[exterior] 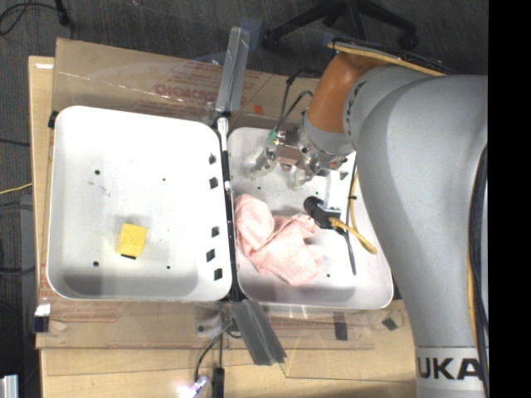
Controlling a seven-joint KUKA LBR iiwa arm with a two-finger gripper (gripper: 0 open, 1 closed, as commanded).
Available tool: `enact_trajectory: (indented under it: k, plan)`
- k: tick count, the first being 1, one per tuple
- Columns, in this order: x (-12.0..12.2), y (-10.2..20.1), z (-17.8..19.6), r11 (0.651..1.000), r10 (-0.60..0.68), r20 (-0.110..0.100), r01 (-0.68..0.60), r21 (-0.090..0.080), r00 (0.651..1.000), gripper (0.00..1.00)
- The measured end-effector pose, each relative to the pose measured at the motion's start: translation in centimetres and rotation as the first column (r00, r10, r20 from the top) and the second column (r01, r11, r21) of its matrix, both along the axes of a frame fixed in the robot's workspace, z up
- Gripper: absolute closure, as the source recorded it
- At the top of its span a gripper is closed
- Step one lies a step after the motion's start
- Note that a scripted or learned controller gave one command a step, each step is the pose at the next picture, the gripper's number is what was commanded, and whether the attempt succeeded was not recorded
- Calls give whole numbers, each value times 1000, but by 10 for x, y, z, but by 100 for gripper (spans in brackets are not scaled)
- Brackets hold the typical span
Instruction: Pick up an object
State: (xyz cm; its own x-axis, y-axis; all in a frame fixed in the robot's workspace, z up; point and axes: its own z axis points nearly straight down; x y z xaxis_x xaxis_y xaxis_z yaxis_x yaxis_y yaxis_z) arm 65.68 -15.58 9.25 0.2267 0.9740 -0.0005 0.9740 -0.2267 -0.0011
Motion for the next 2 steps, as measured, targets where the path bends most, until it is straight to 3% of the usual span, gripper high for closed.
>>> enact_trajectory:
  k: [1,2]
  plan:
    - [-5,35,0,976,217,-2,-217,-2,976,0]
    - [0,14,0,1000,29,0,-29,0,1000,0]
